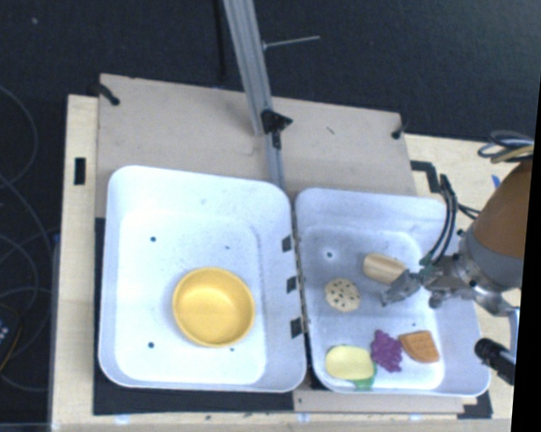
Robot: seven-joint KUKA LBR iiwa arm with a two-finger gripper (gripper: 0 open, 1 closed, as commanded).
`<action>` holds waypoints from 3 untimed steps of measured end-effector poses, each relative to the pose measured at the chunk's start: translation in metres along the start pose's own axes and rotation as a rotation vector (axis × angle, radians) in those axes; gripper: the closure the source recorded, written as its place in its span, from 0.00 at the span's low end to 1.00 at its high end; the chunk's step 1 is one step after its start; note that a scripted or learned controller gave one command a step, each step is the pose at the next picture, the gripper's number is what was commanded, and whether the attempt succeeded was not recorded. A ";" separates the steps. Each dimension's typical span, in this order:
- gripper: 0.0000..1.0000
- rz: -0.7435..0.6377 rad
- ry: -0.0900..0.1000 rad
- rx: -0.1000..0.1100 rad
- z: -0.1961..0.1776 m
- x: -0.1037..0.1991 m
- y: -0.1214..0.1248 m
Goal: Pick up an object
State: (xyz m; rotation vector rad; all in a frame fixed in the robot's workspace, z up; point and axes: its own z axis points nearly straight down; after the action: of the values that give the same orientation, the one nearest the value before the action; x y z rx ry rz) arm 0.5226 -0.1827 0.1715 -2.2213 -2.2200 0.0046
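Note:
The right bin (365,214) holds several small items. A tan cylinder (383,266) lies near its middle, with a speckled cookie (342,295) left of and below it. Along the front lie a yellow-green fruit (350,362), a purple grape bunch (388,350) and an orange wedge (420,346). My gripper (417,291) hangs over the right half of this bin, just right of the tan cylinder and above the orange wedge. Its fingers (400,289) are spread open with nothing between them.
A yellow bowl (212,305) sits in the left bin (159,201). A metal pole (251,63) slants up from the divide between the bins. The arm's orange band (508,217) stands over the right bin's right rim. Cables lie off the bench at the left.

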 end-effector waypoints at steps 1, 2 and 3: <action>0.00 0.000 0.001 0.002 0.059 0.000 -0.009; 0.00 0.002 -0.001 -0.003 0.071 -0.001 -0.009; 1.00 0.009 -0.001 -0.008 0.059 -0.002 -0.007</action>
State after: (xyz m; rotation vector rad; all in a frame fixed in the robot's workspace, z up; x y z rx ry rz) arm 0.5149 -0.1849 0.1121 -2.2356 -2.2148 -0.0027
